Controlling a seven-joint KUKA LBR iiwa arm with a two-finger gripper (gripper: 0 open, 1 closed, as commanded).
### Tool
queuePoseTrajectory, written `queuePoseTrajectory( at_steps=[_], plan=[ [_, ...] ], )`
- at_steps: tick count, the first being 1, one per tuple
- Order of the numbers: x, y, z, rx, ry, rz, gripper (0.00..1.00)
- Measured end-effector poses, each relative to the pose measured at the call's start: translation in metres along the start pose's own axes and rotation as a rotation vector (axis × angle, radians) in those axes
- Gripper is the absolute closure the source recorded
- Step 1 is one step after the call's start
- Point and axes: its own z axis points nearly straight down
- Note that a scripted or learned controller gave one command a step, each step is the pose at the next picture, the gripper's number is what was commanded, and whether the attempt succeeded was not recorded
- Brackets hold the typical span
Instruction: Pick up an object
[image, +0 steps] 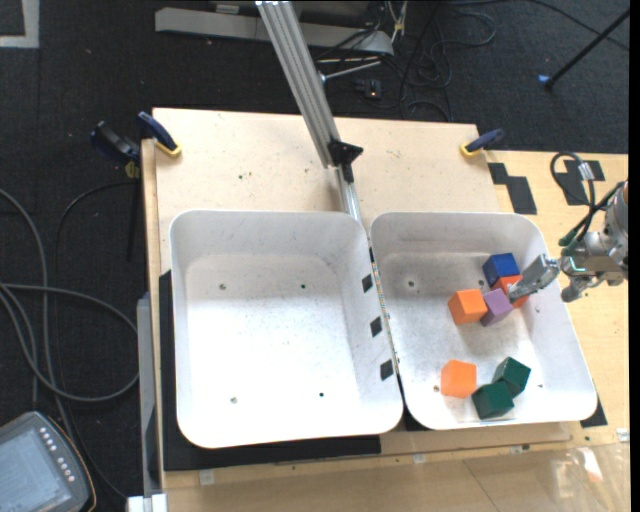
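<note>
Now the right bin (560, 345) holds every block: two orange cubes (466, 305), two green (512, 374), one blue (500, 267), one purple (497, 303); the gripper (532, 280) sits just beside the purple, grip state I cannot tell

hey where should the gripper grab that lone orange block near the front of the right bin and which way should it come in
Probably straight down from above onto the orange block, closing on its near and far faces. Both of those look free, as does its left face, while the dark green blocks sit close on its right. It lies flat on the right bin floor, so its upright faces suit two fingers. The gripper is up by the other cluster.
</note>
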Motion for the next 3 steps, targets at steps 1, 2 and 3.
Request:
queuePoseTrajectory(
  at_steps=[1,2,3],
  plan=[
    [0.0,0.001,-0.002,-0.004,-0.001,0.0,0.0],
    [0.009,0.003,0.045,0.001,0.0,0.001,0.0],
    [0.003,0.009,0.105,0.001,0.0,0.002,0.0]
  ],
)
